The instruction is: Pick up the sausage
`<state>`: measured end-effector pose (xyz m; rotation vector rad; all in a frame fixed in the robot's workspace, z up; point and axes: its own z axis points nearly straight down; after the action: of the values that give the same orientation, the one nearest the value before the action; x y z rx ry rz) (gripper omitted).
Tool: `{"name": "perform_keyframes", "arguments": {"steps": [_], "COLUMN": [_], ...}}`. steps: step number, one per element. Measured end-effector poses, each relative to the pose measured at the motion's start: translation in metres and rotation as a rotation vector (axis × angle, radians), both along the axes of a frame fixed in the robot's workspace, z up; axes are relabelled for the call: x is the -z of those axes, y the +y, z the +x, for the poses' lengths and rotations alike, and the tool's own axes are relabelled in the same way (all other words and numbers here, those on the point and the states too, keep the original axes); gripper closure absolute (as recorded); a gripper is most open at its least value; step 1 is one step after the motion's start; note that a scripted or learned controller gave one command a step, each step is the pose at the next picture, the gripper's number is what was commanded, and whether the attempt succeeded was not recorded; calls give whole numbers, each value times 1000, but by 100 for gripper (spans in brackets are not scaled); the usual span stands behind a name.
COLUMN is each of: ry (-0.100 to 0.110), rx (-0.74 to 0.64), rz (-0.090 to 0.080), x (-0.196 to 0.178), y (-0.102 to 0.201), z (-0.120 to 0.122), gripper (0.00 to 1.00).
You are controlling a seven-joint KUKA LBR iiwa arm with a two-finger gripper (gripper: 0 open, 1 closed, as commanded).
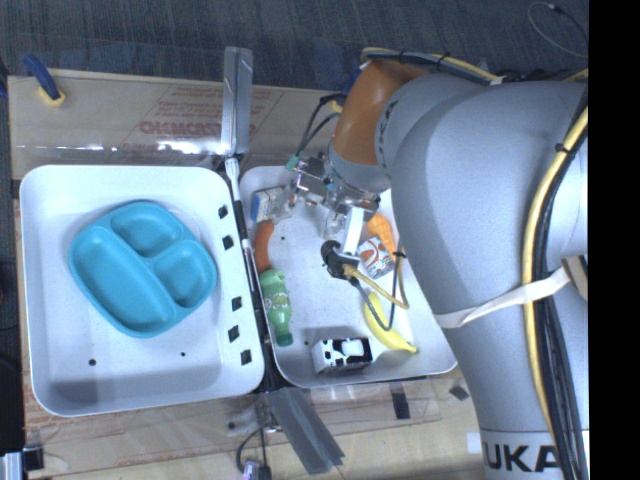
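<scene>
Hovering low over the right bin point(312, 313), the gripper point(300, 190): can't tell if it's open or closed, nothing visibly held. The sausage point(263, 245) lies just beside it, along the bin's left wall, end-on to a green bottle point(277, 306). Looks like pick not done: grasp and lift both left.

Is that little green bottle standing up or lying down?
Lying down: the green bottle shows its full length flat on the right bin's floor, by the left wall, below the sausage.
</scene>
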<state>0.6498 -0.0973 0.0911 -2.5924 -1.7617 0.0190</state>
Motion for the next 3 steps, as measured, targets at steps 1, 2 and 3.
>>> {"name": "perform_keyframes", "arguments": {"steps": [1, 2, 3], "ry": [5, 4, 3], "rx": [43, -11, -54], "rz": [-3, -3, -1], "x": [0, 1, 1], "y": [1, 1, -1], "z": [2, 3, 4], "gripper": [0, 0, 0]}}
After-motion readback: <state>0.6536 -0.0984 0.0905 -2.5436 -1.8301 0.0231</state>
